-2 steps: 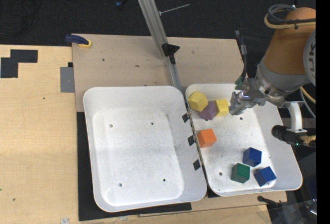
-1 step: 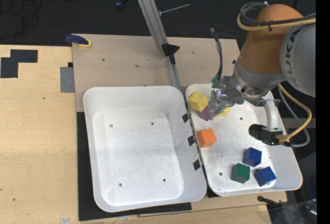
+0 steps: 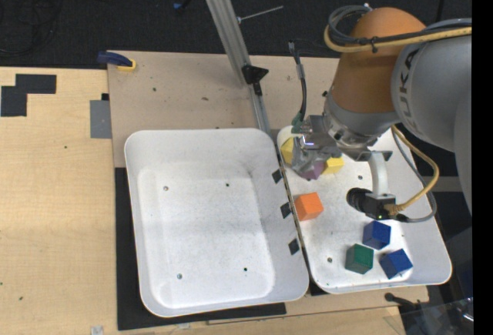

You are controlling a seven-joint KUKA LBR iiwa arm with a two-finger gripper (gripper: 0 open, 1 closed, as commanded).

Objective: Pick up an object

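Currently the pincer (image 3: pixel 311 155) is being held low over the right bin (image 3: pixel 431 264), just beyond the orange cube (image 3: pixel 309 206) as the camera looks. Whether it is being held apart or together cannot be told, since its tip is being masked by the wrist above and by the clutter beneath. No hold is being claimed.

Likely target: the purple piece (image 3: pixel 313 169). It is lying just beyond the orange cube, directly under the pincer, touching it or very nearly so; contact is being left undecided.

Crowding: the purple piece is being flanked on both sides. A yellow block (image 3: pixel 288 149) is sitting beyond and slightly left of the orange cube, hard against the bin wall. A second yellow block (image 3: pixel 334 165) is sitting beyond and slightly right of it. By judgement, the pincer is being presented steeply from above because that tight cluster and the near wall are leaving little room for a sideways approach.

Not being contested: a green cube (image 3: pixel 359 258), a blue cube (image 3: pixel 377 234) and a second blue cube (image 3: pixel 396 262) are lying right of the orange cube and nearer the camera, well apart from the pincer.

The left bin (image 3: pixel 154 172), left of the orange cube across the shared rims, is probably being reserved as the drop place.
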